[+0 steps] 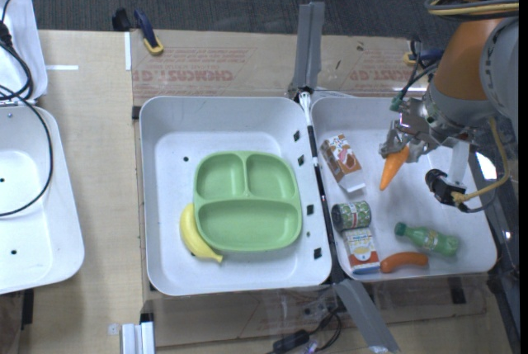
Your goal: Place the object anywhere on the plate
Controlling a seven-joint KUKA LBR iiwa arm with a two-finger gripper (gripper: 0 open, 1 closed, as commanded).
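A: Over the right bin (474, 249), upper half: grey arm with orange band, jaws (402, 148) pointing down, closed on the thick top end of a carrot (391, 169).

B: Carrot lifted or lying?

A: Hanging tip-down at a slant, seemingly clear of the bin floor, though hard to judge from this angle. Tip aimed toward the small carton (341, 158) to its left, not touching it.

B: And the plate?

A: Green plate (247, 202) with 3 compartments, sitting in the left bin (165, 138), well apart from the carrot. 2 small compartments at the far side, 1 long one at the near side. Yellow banana (195, 235) tucked against its near-left edge, on the bin floor.

B: Rest of the right bin?

A: Along the left wall, front to back: a second carton (361, 250), a green-labelled can (351, 215) on its side, then the first carton. Green bottle (426, 238) lying flat toward the right. Second carrot (403, 261) at the near edge, just beside the front carton.

B: Elsewhere on the surface?

A: White basin-like shape (33, 204) at the far left, black cable (25, 80) looping over it.
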